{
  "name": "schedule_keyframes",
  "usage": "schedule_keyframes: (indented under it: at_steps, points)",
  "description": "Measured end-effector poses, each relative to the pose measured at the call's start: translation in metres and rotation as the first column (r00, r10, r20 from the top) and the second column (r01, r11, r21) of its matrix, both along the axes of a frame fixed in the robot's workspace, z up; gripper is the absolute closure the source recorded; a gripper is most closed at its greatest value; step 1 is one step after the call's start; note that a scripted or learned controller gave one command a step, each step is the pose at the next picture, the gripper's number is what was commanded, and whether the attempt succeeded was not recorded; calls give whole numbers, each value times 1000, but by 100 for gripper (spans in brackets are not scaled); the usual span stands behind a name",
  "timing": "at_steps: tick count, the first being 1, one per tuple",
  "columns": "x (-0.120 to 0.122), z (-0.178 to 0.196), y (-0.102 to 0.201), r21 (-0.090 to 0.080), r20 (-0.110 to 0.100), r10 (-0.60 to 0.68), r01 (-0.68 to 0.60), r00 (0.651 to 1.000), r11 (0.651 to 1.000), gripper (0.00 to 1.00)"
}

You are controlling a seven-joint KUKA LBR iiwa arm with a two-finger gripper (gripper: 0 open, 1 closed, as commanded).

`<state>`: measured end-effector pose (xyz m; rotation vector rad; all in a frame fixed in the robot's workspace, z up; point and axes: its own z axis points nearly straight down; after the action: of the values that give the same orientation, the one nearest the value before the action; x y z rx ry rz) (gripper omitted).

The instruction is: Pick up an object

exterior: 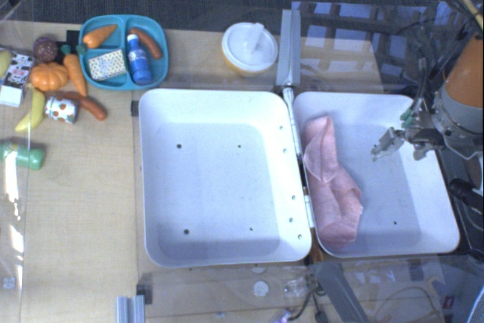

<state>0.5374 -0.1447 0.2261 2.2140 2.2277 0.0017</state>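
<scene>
We see the pink cloth (331,185) lying crumpled along the left wall of the right bin (423,238), while the gripper (402,145) hovers well apart from it over that bin's floor, jaws spread and holding nothing.

A: What's actually sitting on the bench (83,185)?

B: Light wood top. Two shallow white bins side by side, left bin (162,238) and right bin (435,234), touching along the middle. Far left there's a blue divided plate (155,34), and a white lidded cup (249,47) just beyond the left bin.

A: And the left edge?

B: Toy food: a pumpkin (49,76), carrot (75,73), banana (32,111), sausage (91,107), small can (60,110), plus a green thing (29,156) nearer.
</scene>
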Motion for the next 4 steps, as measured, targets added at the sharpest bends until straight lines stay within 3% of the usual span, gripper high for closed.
schedule_keyframes:
  at_steps: [1, 2, 3, 4]
  points:
    - [-19, -117, 52, 1, -2, 144, -144, 990, 990, 0]
    - [-24, -135, 55, -3, 13, 137, -137, 990, 991, 0]
    - [-27, -41, 87, -1, 3, 335, -335, 942, 942, 0]
    - [-42, -26, 86, -1, 1, 444, -444, 896, 896, 0]
